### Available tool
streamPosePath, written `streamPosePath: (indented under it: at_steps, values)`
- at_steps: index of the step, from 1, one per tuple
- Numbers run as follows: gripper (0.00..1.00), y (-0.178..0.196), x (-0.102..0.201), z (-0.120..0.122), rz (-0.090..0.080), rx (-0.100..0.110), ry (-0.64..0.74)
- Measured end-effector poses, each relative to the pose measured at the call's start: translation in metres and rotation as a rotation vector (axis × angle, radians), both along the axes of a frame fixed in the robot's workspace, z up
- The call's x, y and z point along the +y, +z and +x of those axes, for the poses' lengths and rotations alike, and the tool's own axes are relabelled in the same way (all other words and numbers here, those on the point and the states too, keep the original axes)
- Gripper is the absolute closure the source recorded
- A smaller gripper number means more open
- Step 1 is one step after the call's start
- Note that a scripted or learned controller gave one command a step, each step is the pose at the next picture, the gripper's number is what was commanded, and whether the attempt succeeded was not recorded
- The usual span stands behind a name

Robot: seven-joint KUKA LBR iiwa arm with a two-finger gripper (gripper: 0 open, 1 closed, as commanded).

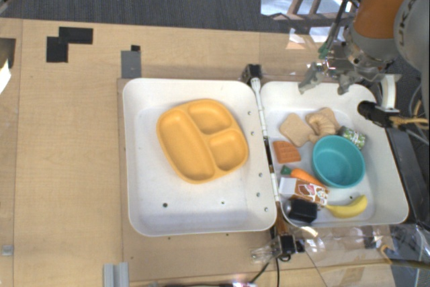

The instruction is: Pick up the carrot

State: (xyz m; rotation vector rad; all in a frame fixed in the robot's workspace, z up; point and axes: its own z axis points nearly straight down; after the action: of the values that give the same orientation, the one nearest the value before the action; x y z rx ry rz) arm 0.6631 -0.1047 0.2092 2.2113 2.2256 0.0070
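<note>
The gripper hangs over the far edge of the right bin with its two fingers spread apart and nothing between them; part of the arm is cut off at the picture's side. Both bins sit on a tan wooden bench with dark carpet behind. The carrot lies low in the right bin beside the teal bowl, its long side slanting, green end toward the left bin.

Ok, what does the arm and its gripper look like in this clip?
The arm is grey with a rounded orange band above the wrist. Below that sits a metallic grey gripper with two thin fingers and thin dark cables running along it.
</note>
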Motion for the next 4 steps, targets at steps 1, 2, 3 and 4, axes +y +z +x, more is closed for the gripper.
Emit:
streamPosePath:
  at_steps: [1,2,3,4]
  values:
    - [0.0,-0.093,0.017,-0.065,0.0,0.005,0.23]
    - [0.0,-0.115,0.01,-0.154,0.0,0.0,0.141]
    - [0.0,-0.119,0.017,-0.167,-0.008,-0.023,0.161]
    - [1.0,-0.107,0.02,-0.163,-0.003,-0.03,0.167]
